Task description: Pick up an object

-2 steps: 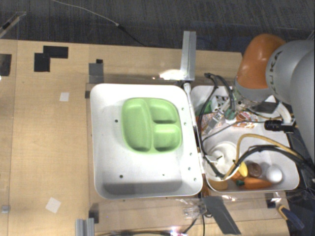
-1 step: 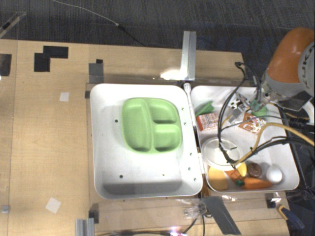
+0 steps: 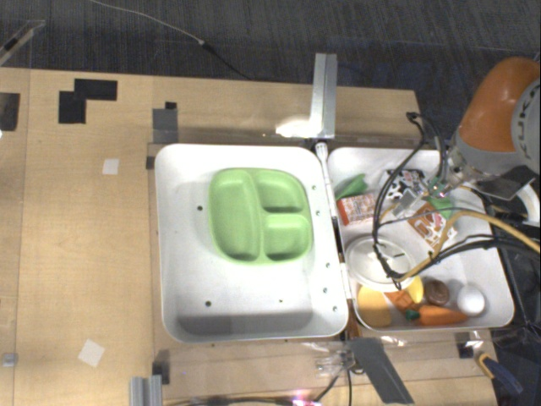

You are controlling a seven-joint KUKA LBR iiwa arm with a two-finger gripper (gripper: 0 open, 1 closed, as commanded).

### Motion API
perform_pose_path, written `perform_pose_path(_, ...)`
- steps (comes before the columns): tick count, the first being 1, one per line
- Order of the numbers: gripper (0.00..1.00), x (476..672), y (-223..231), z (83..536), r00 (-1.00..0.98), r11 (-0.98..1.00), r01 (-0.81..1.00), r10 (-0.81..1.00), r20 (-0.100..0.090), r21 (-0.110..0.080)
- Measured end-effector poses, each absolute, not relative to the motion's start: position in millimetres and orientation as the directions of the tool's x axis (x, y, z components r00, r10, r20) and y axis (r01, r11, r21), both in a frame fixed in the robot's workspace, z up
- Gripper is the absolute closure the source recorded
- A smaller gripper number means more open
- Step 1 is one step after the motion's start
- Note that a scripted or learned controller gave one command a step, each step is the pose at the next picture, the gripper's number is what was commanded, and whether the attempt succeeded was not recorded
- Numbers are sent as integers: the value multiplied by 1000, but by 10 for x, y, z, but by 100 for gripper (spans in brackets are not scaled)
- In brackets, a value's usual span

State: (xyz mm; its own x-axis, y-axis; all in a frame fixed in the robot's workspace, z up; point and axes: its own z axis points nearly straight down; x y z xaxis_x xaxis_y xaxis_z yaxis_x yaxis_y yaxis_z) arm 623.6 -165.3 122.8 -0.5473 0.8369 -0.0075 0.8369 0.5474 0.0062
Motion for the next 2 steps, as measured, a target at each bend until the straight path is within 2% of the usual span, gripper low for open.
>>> perform_pose_path(1, 0, 6035, -1636, 893, -463, 463, 886, 886, -9, 9)
perform_pose_path(2, 0, 5451, -1913, 898, -366, 366, 931, 931, -8, 11)
